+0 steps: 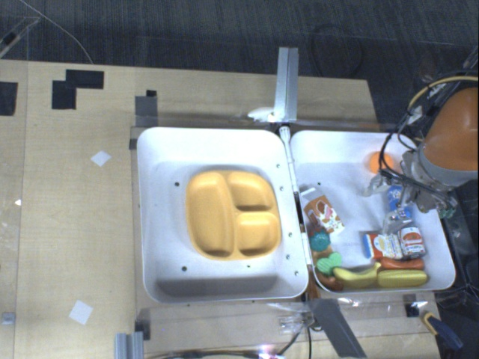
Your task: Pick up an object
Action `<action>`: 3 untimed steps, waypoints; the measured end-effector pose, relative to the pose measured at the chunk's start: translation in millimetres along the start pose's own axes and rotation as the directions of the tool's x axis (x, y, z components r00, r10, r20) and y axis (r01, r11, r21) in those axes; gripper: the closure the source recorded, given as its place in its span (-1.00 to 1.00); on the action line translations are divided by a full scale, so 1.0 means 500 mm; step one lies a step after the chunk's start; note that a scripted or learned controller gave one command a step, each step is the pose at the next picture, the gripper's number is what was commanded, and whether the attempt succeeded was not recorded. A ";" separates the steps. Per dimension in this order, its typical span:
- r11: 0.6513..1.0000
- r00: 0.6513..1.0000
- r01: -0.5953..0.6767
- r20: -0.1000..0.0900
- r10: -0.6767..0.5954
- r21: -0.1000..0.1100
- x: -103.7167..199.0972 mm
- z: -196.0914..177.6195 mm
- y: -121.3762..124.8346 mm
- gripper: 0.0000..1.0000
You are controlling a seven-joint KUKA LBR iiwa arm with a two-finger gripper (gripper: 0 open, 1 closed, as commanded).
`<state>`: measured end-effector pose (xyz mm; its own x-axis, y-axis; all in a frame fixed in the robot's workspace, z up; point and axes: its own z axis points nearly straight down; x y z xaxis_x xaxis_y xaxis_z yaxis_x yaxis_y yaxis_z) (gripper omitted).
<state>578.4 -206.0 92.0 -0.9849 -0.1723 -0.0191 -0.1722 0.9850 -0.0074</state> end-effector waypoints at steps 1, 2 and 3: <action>0.979 0.979 -0.206 -0.006 0.206 -0.003 -0.168 -0.110 0.060 -1.00; 0.991 0.991 -0.136 -0.013 0.136 -0.002 -0.062 -0.018 -0.013 -1.00; 0.988 0.988 -0.156 -0.007 0.156 0.000 0.138 0.001 0.022 -1.00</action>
<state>508.3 -207.2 90.3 -0.9998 -0.0167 -0.0127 -0.0166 0.9999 -0.0041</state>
